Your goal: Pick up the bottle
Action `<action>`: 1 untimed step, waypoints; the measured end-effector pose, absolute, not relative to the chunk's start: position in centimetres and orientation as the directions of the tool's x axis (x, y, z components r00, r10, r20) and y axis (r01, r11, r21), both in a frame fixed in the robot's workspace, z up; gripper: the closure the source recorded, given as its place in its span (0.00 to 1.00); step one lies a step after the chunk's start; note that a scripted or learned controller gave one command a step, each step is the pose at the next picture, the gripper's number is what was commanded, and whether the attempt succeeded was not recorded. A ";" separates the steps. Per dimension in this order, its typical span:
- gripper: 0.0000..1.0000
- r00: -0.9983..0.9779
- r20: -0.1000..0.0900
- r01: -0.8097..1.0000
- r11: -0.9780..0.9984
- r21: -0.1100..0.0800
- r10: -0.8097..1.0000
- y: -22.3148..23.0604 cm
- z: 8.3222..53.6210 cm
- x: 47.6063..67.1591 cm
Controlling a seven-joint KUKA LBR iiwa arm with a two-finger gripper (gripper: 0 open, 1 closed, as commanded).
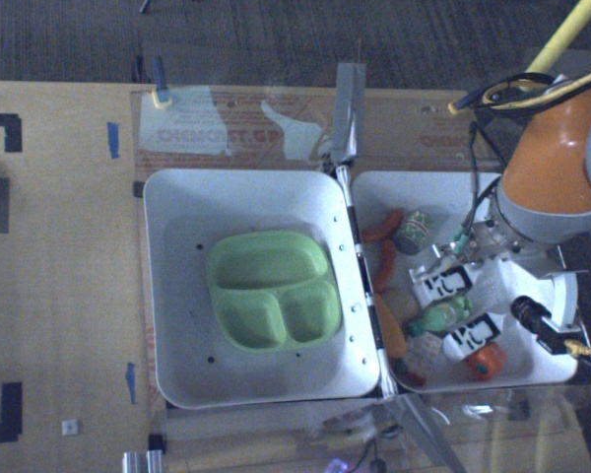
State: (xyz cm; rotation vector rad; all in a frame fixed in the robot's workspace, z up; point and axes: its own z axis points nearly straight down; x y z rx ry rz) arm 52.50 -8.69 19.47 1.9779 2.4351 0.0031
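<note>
Camera view looks down on two white bins side by side on a wooden bench point(59, 294). On the left, the left bin point(177, 215) holds a green divided plate point(274, 290) with three compartments, lying flat near the middle. A metal divider point(347, 126) stands at the far edge between the bins.

The right bin point(443, 187) is crowded. Along its left wall lie a red pepper-like toy point(382, 229), another red piece point(385, 264) below it, and an orange carrot-shaped toy point(392, 331). A small green-grey can point(413, 231) sits toward the far side. The bottle point(441, 316) lies on its side near the middle of this bin; it is green with a pale cap end. Its long axis runs across the bin at a slight slant, with the cap end toward the lower left. A red tomato-like toy point(486, 360) lies near the front right.

The gripper point(460, 305) is low over the bottle, one white finger point(443, 283) on the far side and the other point(475, 334) on the near side. The fingers are spread wide, and the bottle lies between them, not clearly clamped. The arm's orange band point(561, 156) is at the right.
</note>
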 end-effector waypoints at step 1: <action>0.00 -0.302 -0.016 0.953 0.303 0.027 0.953 -9.7 11.1 49.9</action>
